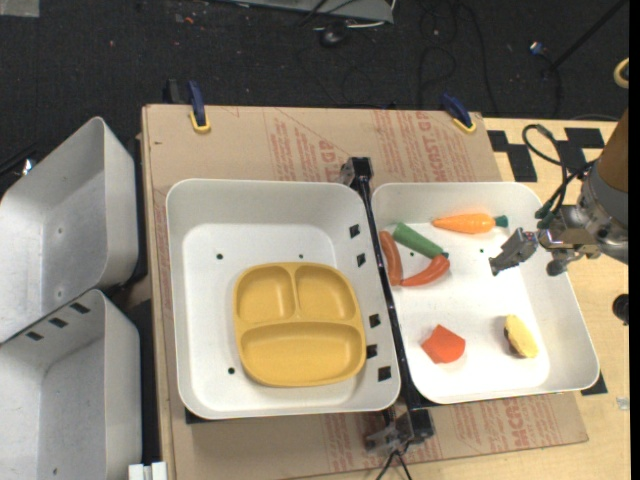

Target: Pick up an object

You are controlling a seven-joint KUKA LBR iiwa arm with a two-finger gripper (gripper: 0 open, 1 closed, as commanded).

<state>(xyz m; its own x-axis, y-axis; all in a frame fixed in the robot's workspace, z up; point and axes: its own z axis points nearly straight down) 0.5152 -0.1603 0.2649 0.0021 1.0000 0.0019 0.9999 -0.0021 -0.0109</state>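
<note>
White bins sit side by side on the desk; the right bin (575, 318) holds a carrot (465, 223), chilli (425, 273), orange block (443, 344) and yellow piece (519, 336). Nothing looks picked yet: the gripper (510, 252) hangs by the carrot's right end, holding nothing; its spread I cannot tell.

The right bin (570, 298) has bare floor at its middle, ringed by 5 well-spaced items. A yellow tray (298, 323) fills most of the left bin (200, 268).
</note>
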